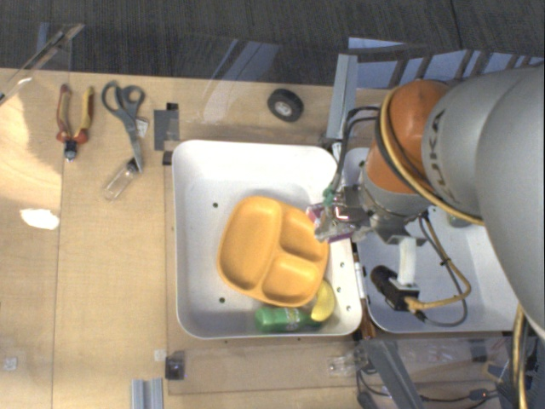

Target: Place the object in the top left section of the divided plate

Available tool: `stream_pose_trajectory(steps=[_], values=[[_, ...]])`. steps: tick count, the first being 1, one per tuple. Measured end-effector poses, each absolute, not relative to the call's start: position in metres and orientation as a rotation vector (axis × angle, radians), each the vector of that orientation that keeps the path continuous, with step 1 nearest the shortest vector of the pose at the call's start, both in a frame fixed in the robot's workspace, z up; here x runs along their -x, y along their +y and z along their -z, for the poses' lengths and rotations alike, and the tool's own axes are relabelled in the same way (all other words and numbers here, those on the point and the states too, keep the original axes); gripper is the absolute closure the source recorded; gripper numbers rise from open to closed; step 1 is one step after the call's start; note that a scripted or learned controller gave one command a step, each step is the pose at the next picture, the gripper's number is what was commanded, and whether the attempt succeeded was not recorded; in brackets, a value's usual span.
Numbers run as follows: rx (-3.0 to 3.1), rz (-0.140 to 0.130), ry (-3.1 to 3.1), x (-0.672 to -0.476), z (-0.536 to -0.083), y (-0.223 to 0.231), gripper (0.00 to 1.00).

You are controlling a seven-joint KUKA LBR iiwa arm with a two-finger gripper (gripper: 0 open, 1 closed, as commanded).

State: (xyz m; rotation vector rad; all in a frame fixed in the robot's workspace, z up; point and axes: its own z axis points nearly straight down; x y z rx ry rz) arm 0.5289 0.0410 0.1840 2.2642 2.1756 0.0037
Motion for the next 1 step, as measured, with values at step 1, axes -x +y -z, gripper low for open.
stream_pose_trajectory(steps=[1], values=[[-2.264, -0.004, 2.176, -0.5290, -0.1843, 0.0410, 0.00]])
